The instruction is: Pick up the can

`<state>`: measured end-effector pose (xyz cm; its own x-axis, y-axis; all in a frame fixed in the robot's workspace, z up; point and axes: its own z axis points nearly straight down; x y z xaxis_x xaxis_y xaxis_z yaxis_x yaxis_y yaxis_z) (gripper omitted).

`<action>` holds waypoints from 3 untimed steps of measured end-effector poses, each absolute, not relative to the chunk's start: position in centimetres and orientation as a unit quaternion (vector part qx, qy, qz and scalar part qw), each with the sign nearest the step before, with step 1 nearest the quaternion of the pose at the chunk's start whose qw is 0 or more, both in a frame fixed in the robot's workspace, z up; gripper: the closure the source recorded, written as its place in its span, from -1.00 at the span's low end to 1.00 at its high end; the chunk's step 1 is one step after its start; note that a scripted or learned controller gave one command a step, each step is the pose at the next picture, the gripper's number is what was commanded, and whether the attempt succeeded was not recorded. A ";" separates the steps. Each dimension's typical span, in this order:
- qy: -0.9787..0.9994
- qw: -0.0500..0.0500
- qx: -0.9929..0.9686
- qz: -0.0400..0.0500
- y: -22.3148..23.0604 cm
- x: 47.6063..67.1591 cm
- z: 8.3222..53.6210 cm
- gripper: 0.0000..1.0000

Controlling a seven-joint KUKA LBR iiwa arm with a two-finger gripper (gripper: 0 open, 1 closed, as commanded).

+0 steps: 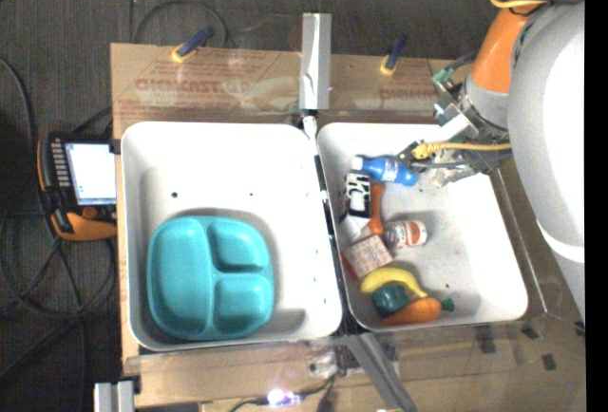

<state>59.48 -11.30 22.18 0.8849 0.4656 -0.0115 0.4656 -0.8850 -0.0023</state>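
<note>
Plainly, the can point(407, 234) lies on its side near the middle of the right bin point(475, 279). The gripper point(445, 165) hangs at the can's 1 o'clock, apart from it. Whether it is parted or closed cannot be told.

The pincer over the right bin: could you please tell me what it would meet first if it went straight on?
Probably the blue plastic bottle, lying just ahead of the pincer; height is hard to judge. The red-and-white can lies off that line, lower in the view.
</note>
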 end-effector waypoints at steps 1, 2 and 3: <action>0.240 0.000 0.971 -0.006 -11.3 59.5 22.1 -1.00; 0.216 -0.001 0.976 -0.006 -17.3 60.9 22.0 -1.00; 0.233 -0.001 0.972 -0.002 -15.8 56.6 9.2 -1.00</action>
